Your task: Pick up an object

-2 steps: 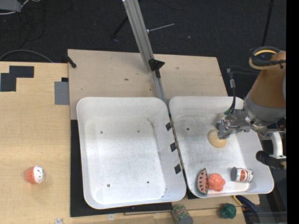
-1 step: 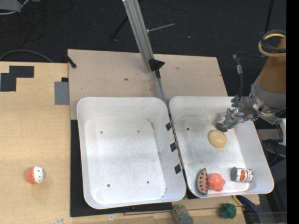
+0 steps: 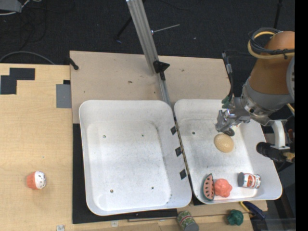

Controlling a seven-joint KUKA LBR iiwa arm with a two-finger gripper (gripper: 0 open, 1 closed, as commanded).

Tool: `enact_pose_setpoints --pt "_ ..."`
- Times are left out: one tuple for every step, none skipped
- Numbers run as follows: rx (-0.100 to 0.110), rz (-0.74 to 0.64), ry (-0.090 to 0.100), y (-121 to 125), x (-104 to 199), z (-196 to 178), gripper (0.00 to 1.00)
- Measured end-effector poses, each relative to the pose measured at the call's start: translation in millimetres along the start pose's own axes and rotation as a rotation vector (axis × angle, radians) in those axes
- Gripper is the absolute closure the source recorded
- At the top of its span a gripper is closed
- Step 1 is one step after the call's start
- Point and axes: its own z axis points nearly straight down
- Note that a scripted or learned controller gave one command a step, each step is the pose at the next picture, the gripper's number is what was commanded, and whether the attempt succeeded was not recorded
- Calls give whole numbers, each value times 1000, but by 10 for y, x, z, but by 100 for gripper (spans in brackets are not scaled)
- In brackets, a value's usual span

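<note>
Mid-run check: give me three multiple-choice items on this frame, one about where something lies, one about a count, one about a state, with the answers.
1. Where does the watermelon slice lie?
A. Left bin, centre
B. Right bin, near edge
C. On the wooden table

2. How many objects lie in the right bin?
A. Two
B. Four
C. Six

3. How does the gripper stand relative to the beige ball?
A. Just above and behind it in the view, the ball lying on the bin floor
B. Far away over the left bin
C. Resting on the wooden table

Answers:
1 B, it sits at the near rim beside the pink toy.
2 B: ball, slice, pink toy, small can.
3 A, the gripper hangs right by the ball.
</note>
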Motion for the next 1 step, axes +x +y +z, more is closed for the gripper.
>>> enact_pose_setpoints --pt "2 -1 0 -17 503 -49 100"
